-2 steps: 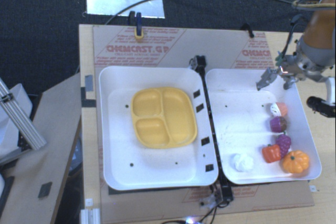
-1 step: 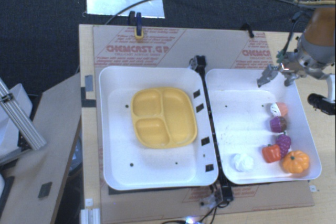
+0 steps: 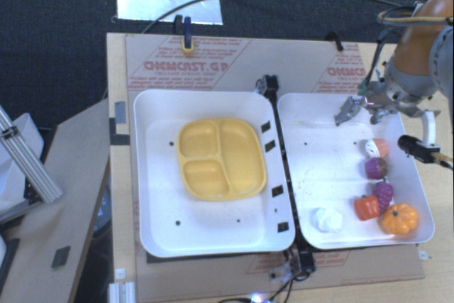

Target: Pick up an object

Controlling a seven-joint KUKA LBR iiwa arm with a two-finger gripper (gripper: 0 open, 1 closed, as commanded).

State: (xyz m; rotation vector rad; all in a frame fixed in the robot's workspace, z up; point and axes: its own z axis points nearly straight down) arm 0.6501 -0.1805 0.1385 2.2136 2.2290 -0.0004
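Observation:
Several small toy foods lie along the right side of the right bin (image 3: 312, 152): a pink and white piece (image 3: 377, 147), a dark purple fruit (image 3: 376, 168), a bunch of purple grapes (image 3: 384, 192), a red pepper (image 3: 366, 208), an orange pumpkin (image 3: 399, 218) and a white lump (image 3: 328, 219). My gripper (image 3: 362, 113) hangs over the bin's far right corner, above and behind the pink piece. Its fingers are spread open with nothing between them.
The left bin (image 3: 152, 152) holds a yellow divided plate (image 3: 220, 158). Black clips line the ridge between the two bins. A cable and a black fitting (image 3: 418, 147) hang at the right bin's right rim.

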